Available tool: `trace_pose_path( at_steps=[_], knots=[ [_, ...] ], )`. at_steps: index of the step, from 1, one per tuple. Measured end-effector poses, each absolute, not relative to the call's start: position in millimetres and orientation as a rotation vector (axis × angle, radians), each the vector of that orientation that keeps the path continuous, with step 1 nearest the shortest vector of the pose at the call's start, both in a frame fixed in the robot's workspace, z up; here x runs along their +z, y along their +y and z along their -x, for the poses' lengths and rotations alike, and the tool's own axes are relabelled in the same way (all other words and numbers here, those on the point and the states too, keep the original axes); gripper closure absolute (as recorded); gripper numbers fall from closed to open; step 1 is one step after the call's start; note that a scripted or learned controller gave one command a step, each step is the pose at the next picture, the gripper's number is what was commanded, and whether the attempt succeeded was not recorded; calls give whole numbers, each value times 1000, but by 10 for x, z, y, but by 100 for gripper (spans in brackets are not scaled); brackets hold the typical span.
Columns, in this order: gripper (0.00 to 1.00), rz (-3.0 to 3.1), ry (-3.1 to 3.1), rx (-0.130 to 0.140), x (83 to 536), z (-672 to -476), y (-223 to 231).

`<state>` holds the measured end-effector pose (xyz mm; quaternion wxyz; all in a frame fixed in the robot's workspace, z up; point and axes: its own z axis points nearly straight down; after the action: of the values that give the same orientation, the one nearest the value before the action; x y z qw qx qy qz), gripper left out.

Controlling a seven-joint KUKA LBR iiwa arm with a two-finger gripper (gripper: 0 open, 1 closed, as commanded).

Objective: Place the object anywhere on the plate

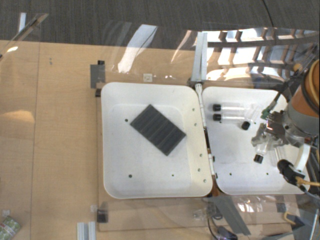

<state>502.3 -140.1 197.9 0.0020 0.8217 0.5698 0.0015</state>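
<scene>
Leftward, dark ribbed plate [158, 129] in left bin [115, 179], clear black-capped tubes [231, 112] in right bin [235, 184]

no legible text, labels or numbers anywhere

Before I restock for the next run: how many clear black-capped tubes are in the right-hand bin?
2 clearly: the upper tube and the lower tube, side by side near the right bin's top left. The gripper may hide more.

2 white bins [112, 149], wooden bench [50, 134]
</scene>
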Motion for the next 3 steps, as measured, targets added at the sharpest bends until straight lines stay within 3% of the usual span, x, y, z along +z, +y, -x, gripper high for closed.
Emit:
trace_pose_path(
  at_steps=[1, 3],
  knots=[
    [0, -2578, 1788, 5, 1980, -5023, -1401],
    [0, -2578, 1788, 5, 1980, -5023, -1401]
  ],
)
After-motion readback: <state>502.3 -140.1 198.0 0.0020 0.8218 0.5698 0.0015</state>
